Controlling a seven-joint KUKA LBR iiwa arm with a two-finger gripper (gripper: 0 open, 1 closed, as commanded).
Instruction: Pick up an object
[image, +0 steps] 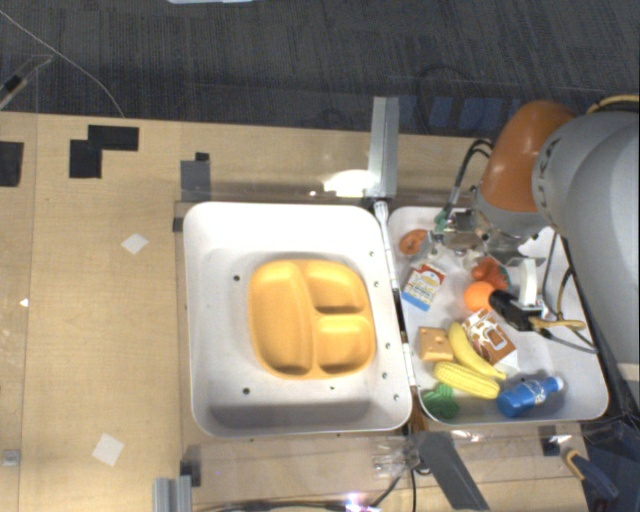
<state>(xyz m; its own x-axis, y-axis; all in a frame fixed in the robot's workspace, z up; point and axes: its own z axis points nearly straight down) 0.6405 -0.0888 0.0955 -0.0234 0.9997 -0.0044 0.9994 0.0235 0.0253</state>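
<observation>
One gripper: the gripper (462, 236) hangs low over the right bin's 11 o'clock corner; whether it is open, closed or gripping anything cannot be told from this slant.
Arm: the grey arm (590, 190) comes in from 3 o'clock, its orange band (520, 155) just above the wrist, at 1 o'clock from the gripper.
Nearest object: a small orange-brown round piece (413, 241) lies just beside the gripper, at its 9 o'clock.
Carton: a small blue-and-white carton (423, 286) lies near the gripper at its 7 o'clock, against the bin's left wall.
Orange fruit: an orange ball (480, 296) sits at 5 o'clock from the gripper, with a reddish piece (487, 270) just above it.
Box: a brown-and-white box (490, 338) lies at 6 o'clock of the orange ball, touching the bananas.
Bananas: two yellow bananas (470, 365) lie tilted across the bin's lower middle.
Cracker: a tan square (434, 344) sits at 9 o'clock of the bananas.
Green piece: a green item (440, 403) rests in the 7 o'clock corner.
Bottle: a blue bottle (527, 393) lies on its side at 5 o'clock of the bin.
Right bin: the right bin (590, 395) holds all these objects.
Left bin: the left bin (215, 300) bears a yellow divided tray (310, 316) at its centre, well apart from the gripper.
</observation>
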